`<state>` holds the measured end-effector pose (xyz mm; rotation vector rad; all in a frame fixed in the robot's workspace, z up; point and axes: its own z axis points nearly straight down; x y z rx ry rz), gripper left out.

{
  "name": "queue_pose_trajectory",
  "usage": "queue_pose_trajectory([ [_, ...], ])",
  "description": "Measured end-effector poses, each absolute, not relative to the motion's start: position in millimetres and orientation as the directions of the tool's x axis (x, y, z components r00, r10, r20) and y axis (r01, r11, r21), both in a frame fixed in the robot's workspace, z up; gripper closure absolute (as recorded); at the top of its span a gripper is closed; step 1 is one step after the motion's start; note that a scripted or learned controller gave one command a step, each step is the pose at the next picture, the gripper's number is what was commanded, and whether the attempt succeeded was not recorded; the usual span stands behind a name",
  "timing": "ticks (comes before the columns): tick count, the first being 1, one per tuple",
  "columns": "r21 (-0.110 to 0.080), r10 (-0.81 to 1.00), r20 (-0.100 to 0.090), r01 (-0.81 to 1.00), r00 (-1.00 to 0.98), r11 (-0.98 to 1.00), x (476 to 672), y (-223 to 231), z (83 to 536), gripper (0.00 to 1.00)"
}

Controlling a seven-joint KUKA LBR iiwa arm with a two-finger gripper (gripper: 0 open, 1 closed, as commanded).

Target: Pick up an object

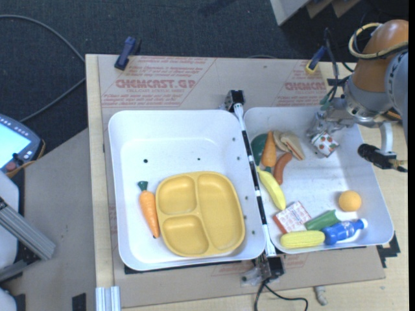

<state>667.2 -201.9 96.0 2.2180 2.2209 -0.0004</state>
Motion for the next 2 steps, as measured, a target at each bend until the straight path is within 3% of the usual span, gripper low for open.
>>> queue_pose_trajectory([
  [1, 0.005, 1.0, -0.002, 1.0, 0.0, 0.0, 601.8, -155.2, 86.2, 1.0],
  [2, 0.0, 1.0, 0.0, 1.0, 0.001, -0.001, 517.5, -185.0, 182.4, 1.0],
])
